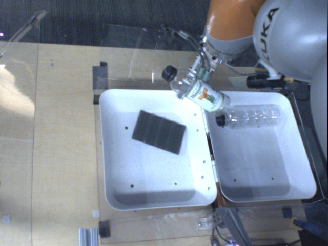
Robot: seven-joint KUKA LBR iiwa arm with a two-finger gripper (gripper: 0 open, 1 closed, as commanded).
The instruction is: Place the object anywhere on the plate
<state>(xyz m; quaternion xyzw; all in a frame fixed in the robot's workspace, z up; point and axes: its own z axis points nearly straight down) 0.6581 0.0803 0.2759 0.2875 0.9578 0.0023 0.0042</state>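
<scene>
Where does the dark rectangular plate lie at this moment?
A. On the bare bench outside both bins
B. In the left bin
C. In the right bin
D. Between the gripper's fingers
B: the dark plate lies flat on the floor of the left bin, while the right bin holds a clear plastic bottle.

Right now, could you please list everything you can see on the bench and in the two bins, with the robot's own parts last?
Plate: one, dark grey, flat and rectangular, lying in the left bin, upper middle.
Small bottle: one, clear with a black cap and a white, orange and green label, tilted above the far end of the rim between the bins, at the gripper.
Clear plastic bottle: one, transparent with a dark cap, lying on its side at the far end of the right bin.
Left bin: one, white, shallow.
Right bin: one, white, shallow, beside the left one.
Bench: one, light wood.
Arm: one, grey with an orange band, entering from the right.
Gripper: one, at the small bottle.
</scene>
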